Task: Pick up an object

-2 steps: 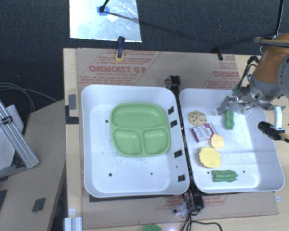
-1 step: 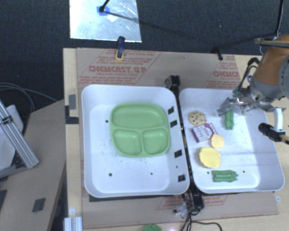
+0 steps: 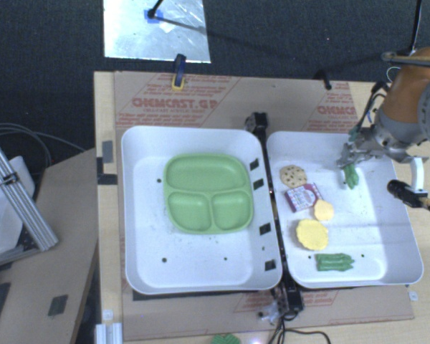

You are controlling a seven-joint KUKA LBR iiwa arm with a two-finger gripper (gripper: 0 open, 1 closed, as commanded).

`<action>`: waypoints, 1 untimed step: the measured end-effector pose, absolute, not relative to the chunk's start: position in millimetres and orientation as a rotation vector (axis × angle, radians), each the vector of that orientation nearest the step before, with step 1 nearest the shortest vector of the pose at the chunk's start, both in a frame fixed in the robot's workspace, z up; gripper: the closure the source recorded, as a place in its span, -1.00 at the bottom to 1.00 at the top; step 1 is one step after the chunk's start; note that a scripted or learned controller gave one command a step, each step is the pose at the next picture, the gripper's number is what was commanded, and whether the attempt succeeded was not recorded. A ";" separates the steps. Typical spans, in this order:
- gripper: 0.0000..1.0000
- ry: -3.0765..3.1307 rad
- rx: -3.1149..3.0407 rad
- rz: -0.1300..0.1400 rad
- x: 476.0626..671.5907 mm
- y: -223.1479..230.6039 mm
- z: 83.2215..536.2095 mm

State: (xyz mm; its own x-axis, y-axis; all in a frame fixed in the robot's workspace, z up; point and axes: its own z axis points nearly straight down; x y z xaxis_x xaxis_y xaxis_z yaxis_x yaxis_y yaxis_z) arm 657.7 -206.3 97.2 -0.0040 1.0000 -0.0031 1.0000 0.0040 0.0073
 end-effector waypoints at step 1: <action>1.00 2.227 2.212 0.003 633.4 -132.7 85.9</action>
State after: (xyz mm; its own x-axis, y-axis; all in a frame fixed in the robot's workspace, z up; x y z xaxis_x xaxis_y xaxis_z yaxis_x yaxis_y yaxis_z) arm 633.4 -132.7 85.9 -0.0066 1.0000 -0.0009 1.0000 0.0066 0.0032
